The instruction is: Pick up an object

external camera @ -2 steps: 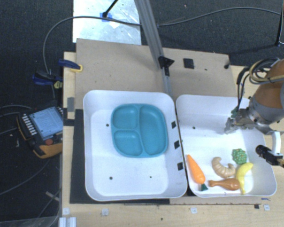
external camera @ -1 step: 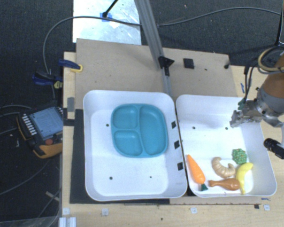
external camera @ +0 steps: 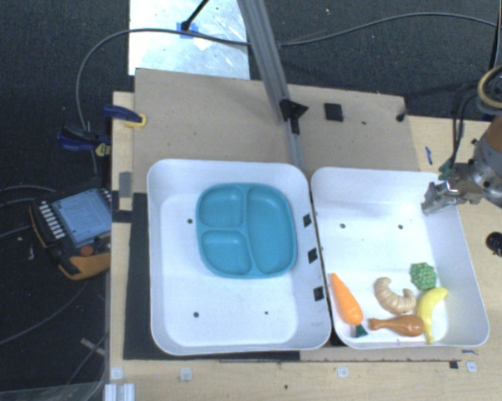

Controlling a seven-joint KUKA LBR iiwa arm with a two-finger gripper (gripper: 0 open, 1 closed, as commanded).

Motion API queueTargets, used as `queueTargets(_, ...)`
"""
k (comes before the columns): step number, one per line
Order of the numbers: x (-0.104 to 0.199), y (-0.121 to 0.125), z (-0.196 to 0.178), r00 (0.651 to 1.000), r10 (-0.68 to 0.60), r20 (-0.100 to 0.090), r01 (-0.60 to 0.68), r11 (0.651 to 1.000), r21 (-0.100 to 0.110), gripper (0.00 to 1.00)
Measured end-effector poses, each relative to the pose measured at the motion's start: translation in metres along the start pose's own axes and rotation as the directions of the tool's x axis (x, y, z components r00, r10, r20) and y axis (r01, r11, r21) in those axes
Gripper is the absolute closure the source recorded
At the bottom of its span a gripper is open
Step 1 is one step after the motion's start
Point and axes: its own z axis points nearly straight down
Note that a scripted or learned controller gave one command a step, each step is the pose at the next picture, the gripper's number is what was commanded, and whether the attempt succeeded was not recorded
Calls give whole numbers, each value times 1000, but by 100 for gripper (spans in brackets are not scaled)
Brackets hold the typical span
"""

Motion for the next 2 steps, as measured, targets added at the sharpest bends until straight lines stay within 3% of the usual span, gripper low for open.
queueTargets(1, 0, 2, -43, 1000, -3, -1, 3, 1000, 0, 100)
queueTargets(2, 52, 2, -50, 1000, -7, -4, 7, 1000, 3, 100)
